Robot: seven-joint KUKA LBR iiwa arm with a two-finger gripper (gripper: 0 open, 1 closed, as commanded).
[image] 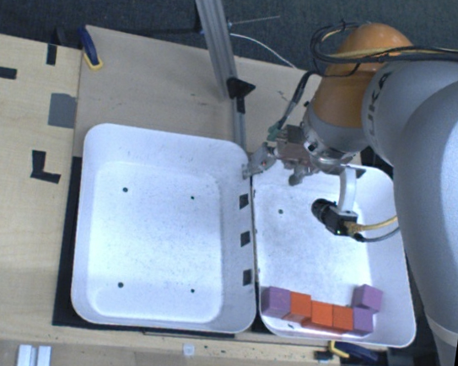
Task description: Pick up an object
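While the grey arm (421,155) reached in from the right, its gripper (281,167) hung over the far left corner of the right bin (320,260), close to the rim it shares with the left bin (154,226); whether its fingers stood apart or closed could not be told, and nothing showed between them. Well apart from it, along the near edge of the right bin, lay a row of blocks: a purple block (277,301), orange blocks (320,313) touching it, and two more purple blocks (365,307) stacked toward the near right corner.
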